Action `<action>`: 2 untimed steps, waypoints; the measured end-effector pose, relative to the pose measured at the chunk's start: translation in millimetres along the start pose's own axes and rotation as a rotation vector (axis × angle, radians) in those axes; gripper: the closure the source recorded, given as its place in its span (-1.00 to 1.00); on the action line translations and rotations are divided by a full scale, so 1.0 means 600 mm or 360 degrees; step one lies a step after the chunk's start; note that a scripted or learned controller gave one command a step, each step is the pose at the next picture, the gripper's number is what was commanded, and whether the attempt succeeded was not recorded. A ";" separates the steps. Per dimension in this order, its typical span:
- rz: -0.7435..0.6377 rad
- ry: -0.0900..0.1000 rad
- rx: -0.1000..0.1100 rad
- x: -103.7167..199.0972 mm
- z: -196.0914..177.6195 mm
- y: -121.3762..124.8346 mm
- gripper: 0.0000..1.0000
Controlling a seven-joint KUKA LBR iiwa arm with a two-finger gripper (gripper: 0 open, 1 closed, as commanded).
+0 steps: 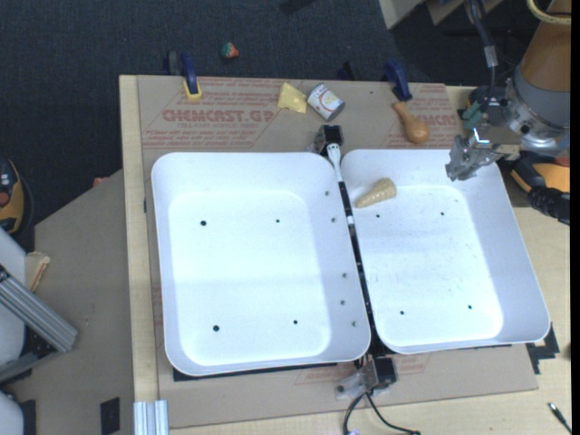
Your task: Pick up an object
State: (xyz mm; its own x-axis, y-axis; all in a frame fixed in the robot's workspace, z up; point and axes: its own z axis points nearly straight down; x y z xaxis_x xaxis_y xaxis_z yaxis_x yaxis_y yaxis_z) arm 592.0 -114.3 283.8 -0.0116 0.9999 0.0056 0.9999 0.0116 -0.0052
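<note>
A tan, cone-shaped object (375, 192) lies in the right bin (507, 270), close to its upper left corner and the divider between the bins. My gripper (462, 167) hangs over the upper right rim of that bin, well to the right of the tan object and apart from it. Nothing shows between its fingers.
The left bin (181, 270) sits beside the right one. Outside the bins, on the board behind them, lie a yellow piece (292, 99), a small white box (325, 101), a black-handled tool (330, 140) and a wooden peg (410, 123). Blue clamps (189, 71) hold the board's back edge.
</note>
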 end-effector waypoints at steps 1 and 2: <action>-0.0006 0.0002 0.0004 0.234 0.093 0.012 1.00; 0.0016 -0.0008 -0.0042 0.207 -0.220 -0.017 1.00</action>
State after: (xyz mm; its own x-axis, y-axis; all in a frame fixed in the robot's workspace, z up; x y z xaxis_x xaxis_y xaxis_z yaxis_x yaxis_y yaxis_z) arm 581.1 9.0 416.4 -0.0012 1.0000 0.0004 0.9998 0.0012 0.0212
